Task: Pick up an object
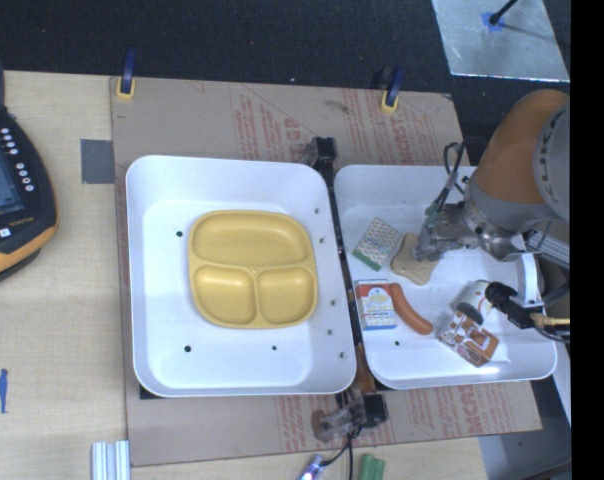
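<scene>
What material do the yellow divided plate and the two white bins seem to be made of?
The yellow divided plate looks like moulded plastic with a matte finish: even colour, rounded compartment ridges, soft highlights. The left bin and right bin look like thin, smooth white plastic, slightly glossy, with rounded rims, though coated metal cannot be excluded.

Divided plate [253, 268] in left bin [147, 268]

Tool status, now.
Tool: low in the right bin, at the tan sponge-like block; open or closed cannot be told.
</scene>
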`<state>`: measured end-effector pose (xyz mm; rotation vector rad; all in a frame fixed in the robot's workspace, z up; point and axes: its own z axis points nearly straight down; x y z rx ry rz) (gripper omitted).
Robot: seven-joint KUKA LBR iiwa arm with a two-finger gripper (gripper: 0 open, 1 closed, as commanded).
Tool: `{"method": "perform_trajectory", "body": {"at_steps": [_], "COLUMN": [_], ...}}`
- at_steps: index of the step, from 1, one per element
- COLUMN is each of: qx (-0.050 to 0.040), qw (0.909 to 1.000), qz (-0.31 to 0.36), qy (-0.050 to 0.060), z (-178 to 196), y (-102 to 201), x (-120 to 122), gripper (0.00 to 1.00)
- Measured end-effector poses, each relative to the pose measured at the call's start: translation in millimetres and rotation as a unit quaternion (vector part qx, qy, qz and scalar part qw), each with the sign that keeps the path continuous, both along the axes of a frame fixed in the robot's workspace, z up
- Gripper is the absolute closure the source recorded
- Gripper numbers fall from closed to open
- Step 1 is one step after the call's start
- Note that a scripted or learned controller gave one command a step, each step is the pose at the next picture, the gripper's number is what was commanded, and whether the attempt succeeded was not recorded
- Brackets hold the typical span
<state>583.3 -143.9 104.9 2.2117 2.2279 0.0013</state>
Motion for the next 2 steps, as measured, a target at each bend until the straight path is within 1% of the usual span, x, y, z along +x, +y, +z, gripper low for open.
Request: {"method": "perform_trajectory", "body": {"at_steps": [1,2], "qx": [0.0,0.0009], "qw": [1.0,1.0], "qz": [0.0,-0.002], "qy": [0.0,0.002], "z": [0,-13], "y": [0,-3], "x": [0,21], "gripper": [0.0,0.0]}}
